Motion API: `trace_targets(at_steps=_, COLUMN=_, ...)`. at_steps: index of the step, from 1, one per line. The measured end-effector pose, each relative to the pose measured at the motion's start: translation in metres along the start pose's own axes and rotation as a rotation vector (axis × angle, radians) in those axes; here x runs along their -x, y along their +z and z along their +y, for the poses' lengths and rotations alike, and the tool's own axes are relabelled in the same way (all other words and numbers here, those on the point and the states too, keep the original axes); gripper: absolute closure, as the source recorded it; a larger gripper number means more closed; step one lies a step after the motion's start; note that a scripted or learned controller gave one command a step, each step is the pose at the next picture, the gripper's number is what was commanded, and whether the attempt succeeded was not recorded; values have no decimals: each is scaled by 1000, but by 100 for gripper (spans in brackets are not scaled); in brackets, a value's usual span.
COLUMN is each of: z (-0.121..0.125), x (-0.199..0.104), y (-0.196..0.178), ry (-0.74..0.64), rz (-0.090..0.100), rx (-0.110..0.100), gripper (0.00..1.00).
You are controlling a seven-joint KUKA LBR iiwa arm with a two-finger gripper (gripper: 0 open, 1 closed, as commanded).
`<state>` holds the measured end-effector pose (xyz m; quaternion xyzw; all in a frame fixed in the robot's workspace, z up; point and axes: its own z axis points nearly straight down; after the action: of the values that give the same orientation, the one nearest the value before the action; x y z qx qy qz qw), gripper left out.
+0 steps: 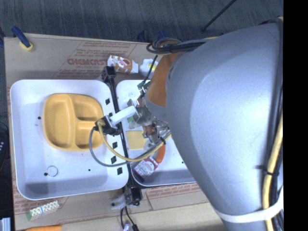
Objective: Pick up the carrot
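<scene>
carrot [161, 151]: looks stiff, light, smooth; I'd grip mid-length, across its width
jaws: low in right bin [126, 88], can't tell state

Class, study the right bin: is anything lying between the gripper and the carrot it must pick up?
Nothing visible does. The gripper hangs low in the right bin, just above the carrot. A yellow slice and a packet lie beside the carrot, not over it.

Yellow tray [67, 121] in L bin [21, 143]
</scene>
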<state>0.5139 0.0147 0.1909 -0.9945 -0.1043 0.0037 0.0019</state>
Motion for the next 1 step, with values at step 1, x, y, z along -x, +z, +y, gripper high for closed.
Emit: trace_targets(at_steps=1, z=-18, x=21, y=0, ry=3, rz=0, rx=0, gripper=0)
